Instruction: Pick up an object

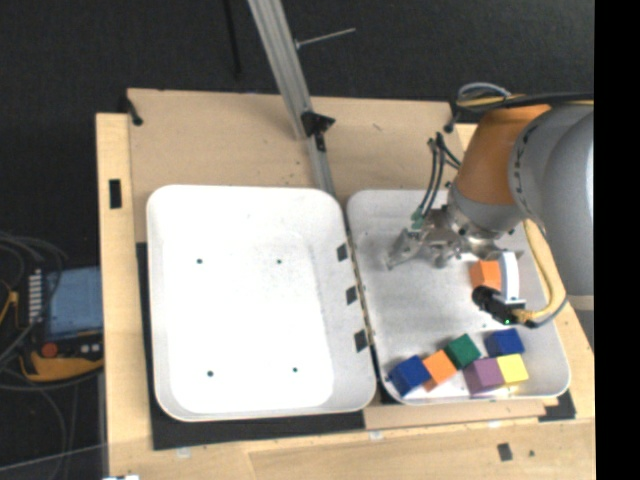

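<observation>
A: Dark floor all round, tan wooden bench (230,138) in the middle, two shallow white plastic bins on it. Left bin (250,298) has just a few dark specks on its floor. Right bin (400,298) has the blocks.

B: Which blocks?

A: Cluster along the right bin's front edge: blue cube (408,374), orange cube (439,367), green cube (463,351), purple cube (485,375), yellow cube (513,369), second blue cube (504,343). All touching or just beside each other. One more small orange block (486,273) near the right edge, just beside the wrist hardware.

B: Gripper?

A: Grey two-finger gripper (408,252) sits over the middle of the right bin, towards its back edge, fingers pointing at the left wall. Spread of the fingers: cannot tell, too small and blurry. Nothing visible between them.

B: Risks?

A: My guess: the cubes are packed tight against the front wall, so a finger may land on top of a neighbour or shove the row instead of closing round one. Wall leaves little room on that side. Also the black cable (500,308) hangs low near the cluster and could drag a cube.
</observation>
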`<state>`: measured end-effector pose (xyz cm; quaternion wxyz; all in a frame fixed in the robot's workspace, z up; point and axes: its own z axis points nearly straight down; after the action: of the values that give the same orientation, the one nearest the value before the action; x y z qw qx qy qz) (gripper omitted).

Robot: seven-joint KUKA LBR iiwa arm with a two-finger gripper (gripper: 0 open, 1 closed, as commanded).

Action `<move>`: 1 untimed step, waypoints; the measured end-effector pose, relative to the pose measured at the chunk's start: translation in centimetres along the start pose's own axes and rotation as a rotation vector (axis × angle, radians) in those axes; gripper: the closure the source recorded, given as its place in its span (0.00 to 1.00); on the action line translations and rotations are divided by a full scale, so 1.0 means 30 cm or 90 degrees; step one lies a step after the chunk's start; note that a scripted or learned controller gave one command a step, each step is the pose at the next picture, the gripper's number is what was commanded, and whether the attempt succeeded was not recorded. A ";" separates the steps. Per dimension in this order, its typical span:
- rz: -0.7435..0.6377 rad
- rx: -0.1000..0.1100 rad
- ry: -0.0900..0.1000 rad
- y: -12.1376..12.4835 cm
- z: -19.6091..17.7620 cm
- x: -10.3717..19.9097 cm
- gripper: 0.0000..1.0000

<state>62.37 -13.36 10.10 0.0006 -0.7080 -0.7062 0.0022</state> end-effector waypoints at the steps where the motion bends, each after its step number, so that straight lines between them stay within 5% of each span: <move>1: 0.003 -0.006 0.001 0.007 -0.049 -0.001 1.00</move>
<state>62.59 -13.39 11.55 -0.0018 -0.7097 -0.7045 -0.0015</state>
